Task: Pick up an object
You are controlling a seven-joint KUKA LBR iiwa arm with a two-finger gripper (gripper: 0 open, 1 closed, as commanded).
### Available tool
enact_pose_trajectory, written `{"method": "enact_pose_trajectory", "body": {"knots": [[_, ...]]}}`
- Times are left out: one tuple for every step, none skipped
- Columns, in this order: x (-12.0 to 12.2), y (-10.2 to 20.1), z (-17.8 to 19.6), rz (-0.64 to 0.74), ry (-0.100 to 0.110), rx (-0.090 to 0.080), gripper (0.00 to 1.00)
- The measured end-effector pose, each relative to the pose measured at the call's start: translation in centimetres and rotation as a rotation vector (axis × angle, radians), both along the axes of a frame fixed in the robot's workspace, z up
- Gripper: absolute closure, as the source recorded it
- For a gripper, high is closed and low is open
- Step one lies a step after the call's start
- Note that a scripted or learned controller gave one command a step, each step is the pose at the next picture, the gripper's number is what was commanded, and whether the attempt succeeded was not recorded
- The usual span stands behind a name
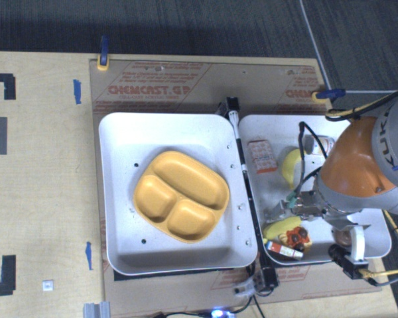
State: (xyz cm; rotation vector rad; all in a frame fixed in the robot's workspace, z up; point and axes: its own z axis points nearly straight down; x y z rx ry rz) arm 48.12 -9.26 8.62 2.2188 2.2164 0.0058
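Pale wood bench (pixel 40 197) against dark carpet; cardboard sheet (pixel 205 78) under two white bins.
Left bin (pixel 119 138) holds a yellow three-compartment tray (pixel 180 195). Right of it, the right bin (pixel 268 130): arm (pixel 358 164) low inside, gripper (pixel 297 205) state cannot tell. Near it a yellow-green fruit (pixel 291 166), small carton (pixel 261 156), banana (pixel 282 228), red clutter (pixel 296 238).

A yellow three-compartment tray (pixel 180 195) lies upside up in the left bin (pixel 119 244), turned so its long side runs from ten to four o'clock. In the right bin (pixel 378 244), a small printed packet (pixel 261 156) lies at eleven o'clock, a pale yellow rounded object (pixel 291 166), perhaps a lemon, just beside it, and a yellow piece (pixel 281 228) with small red items (pixel 293 242) at seven o'clock.
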Motion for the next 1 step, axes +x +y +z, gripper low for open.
{"method": "enact_pose_trajectory", "body": {"knots": [[0.00,0.04,0.00,0.000,0.000,-0.001,0.00]]}}
